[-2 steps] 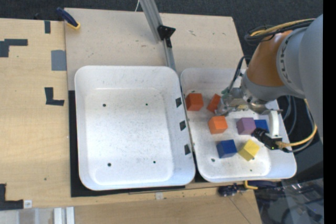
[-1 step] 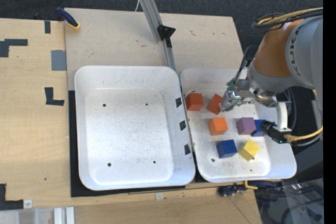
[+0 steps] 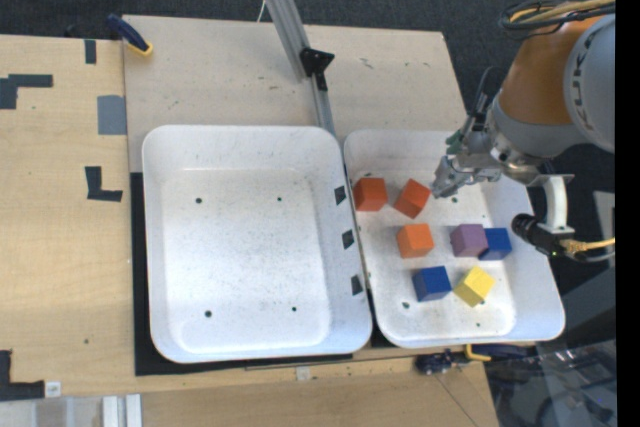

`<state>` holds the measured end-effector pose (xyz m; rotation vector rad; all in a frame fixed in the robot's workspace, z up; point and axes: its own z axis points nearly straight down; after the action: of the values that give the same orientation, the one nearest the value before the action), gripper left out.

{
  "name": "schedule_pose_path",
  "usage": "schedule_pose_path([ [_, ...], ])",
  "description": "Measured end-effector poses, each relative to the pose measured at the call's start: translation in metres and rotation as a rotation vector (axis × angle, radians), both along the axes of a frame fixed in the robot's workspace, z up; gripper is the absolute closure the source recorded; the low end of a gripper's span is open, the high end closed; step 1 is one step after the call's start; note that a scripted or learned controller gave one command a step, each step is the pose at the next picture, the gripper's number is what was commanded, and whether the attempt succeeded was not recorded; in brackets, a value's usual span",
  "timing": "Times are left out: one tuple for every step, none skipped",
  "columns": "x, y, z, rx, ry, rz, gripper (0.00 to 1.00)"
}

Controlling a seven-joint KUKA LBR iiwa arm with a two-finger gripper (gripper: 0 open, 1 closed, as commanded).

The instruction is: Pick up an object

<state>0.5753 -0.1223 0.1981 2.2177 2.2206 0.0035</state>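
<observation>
Grey two-finger gripper [image 3: 447, 183] low over right white plastic bin [image 3: 530, 320], just beside tilted orange-red cube [image 3: 411, 198]; finger state cannot tell.

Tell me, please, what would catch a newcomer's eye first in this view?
Most likely the cluster of coloured blocks in the right bin: three orange ones, with a purple block, two blue ones and a yellow block nearer the front. Next, the gripper hanging just right of the nearest orange block, beneath the arm's orange band.

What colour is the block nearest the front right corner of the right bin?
Yellow block, seen clearly in the camera view.
</observation>
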Motion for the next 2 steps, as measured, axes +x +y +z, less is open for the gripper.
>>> schedule_pose_path([
  [0.001,0.0,0.044,0.0,0.0,0.0,1.0],
  [-0.02,0.055,0.035,0.002,0.007,0.004,1.0],
])
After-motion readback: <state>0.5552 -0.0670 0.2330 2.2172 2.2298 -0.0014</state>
